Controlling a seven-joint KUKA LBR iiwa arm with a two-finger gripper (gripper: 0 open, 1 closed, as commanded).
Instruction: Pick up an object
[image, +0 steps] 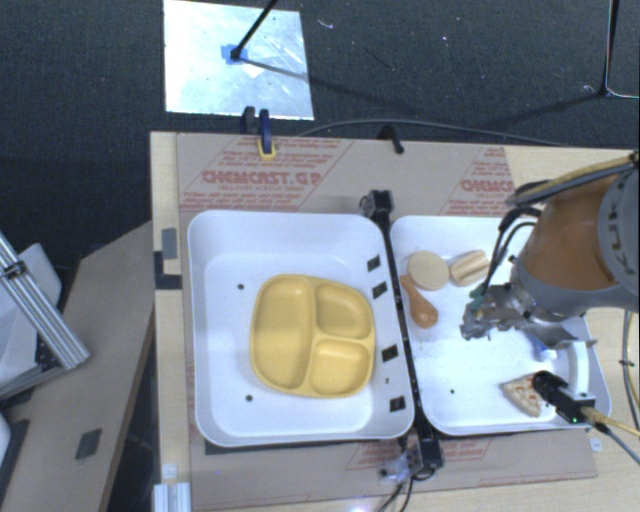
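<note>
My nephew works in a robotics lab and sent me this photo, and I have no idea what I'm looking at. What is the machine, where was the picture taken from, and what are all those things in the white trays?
The picture is taken by one fixed camera above a bench, looking down at a slant. The big grey and orange shape on the right is a robot arm, reaching in from that side. At its tip is a gripper, a two-finger claw for picking things up. I cannot tell from here whether it is open or shut, and nothing is visibly held.

On the bench sit two shallow white bins side by side. The left bin holds a yellow divided plate. The right bin, under the arm, holds toy food: a round tan piece, a small bread roll, a brown sausage-like piece and a pizza slice.
</note>
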